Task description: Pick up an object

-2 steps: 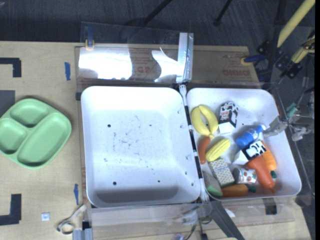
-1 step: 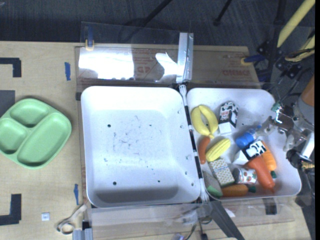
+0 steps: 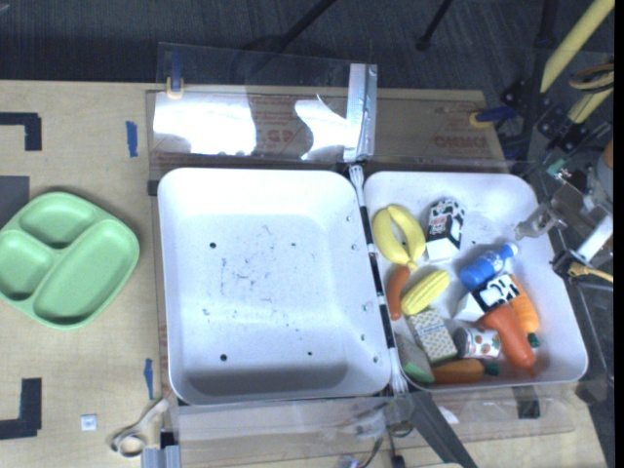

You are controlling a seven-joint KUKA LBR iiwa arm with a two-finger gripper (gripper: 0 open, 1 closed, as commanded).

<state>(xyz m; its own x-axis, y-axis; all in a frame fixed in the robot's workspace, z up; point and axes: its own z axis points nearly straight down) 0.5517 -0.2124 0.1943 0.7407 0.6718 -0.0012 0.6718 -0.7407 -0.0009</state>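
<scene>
Left bin [image 3: 195, 222]: interior floor bare, open from above. Right bin [image 3: 507, 185]: front and centre packed with touching items, including banana [image 3: 395, 232], blue bottle [image 3: 485, 264] and carrot [image 3: 515, 328]; only its rear corner offers bare floor. Green divided plate [image 3: 63, 258] occupies the worktop [image 3: 58, 115] at far left.

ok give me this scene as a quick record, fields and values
left bin: white, shallow, bare scuffed floor
right bin: white, crowded with toy items
yellow items: banana, corn cob
blue item: bottle, lying on its side
orange items: carrot near the right wall, another by the front wall
bench left: green divided plate
tool: at the right bin's far right rim, fingers unclear
</scene>
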